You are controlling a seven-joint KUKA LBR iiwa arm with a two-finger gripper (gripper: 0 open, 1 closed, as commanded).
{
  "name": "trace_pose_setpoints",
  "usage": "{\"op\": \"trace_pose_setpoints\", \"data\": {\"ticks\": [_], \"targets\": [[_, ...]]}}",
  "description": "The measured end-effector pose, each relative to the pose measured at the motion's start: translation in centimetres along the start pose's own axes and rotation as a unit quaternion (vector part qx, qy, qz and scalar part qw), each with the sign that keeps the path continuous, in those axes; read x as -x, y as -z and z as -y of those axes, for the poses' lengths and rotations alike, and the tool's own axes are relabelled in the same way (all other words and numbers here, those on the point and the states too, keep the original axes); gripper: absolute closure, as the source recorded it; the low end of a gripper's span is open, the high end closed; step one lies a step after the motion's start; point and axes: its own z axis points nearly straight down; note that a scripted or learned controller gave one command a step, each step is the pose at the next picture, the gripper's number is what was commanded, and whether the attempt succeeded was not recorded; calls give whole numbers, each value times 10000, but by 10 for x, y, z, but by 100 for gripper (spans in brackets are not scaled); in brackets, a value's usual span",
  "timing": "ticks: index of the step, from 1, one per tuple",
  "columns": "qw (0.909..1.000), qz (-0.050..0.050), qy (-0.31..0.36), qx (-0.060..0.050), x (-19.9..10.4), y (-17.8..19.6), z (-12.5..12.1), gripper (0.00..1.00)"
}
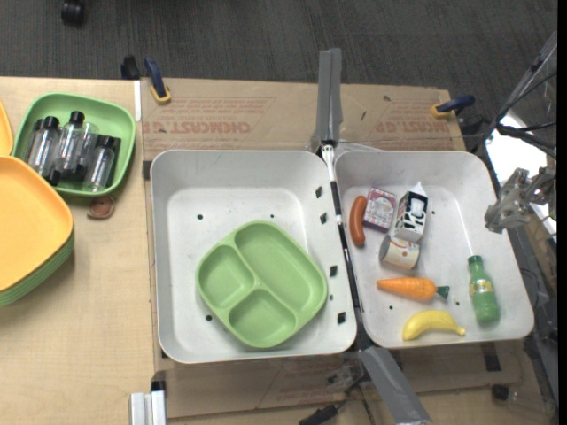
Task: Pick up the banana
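banana point(433, 325) | right bin's near edge, well apart from jaws point(512, 204) | jaws' state: cannot tell

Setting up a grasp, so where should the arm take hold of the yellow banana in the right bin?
Grip the curved yellow banana at mid-body, from above, across its narrow width. It lies flat and crosswise near the right white bin's front wall, apart from the orange carrot.

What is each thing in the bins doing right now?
banana: lying flat, near front edge of right bin
carrot: lying flat
green bottle: on its side
sausage: lying flat
milk carton: tipped over
green tray: right way up in left bin
gripper: over right bin's right rim
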Motion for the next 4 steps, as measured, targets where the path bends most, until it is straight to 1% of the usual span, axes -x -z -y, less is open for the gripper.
{"op": "trace_pose_setpoints", "data": {"ticks": [1, 2, 3, 4], "targets": [[9892, -4, 1468, 4, -38, -6, 0, 100], [9603, 14, 2788, 2, -50, 16, -10, 100], [9160, 4, 4011, 8, -32, 5, 14, 100], [8117, 0, 5841, 15, -39, -17, -33, 100]]}}
